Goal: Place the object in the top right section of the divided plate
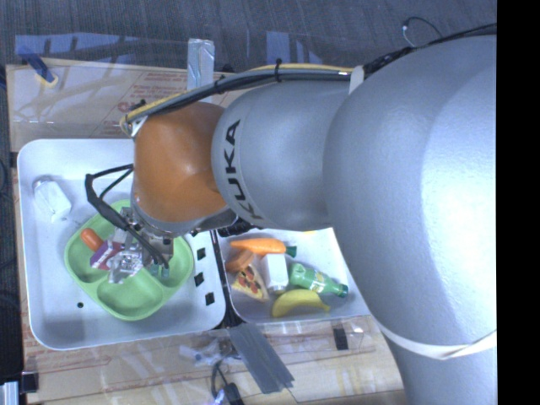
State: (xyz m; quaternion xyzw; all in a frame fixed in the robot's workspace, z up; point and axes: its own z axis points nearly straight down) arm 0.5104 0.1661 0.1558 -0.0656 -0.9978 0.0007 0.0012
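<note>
Divided plate in left bin, orange piece inside.

A lime-green divided plate sits in a white bin; beside it lie an orange carrot, yellow banana and green bottle, beneath a grey, orange-banded arm.

The arm overhangs the divided plate's right sections.

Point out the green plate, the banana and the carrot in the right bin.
plate (135, 304), camera view, bare lower section
banana (299, 303), camera view, middle of the curve
carrot (261, 246), camera view, orange body
</note>
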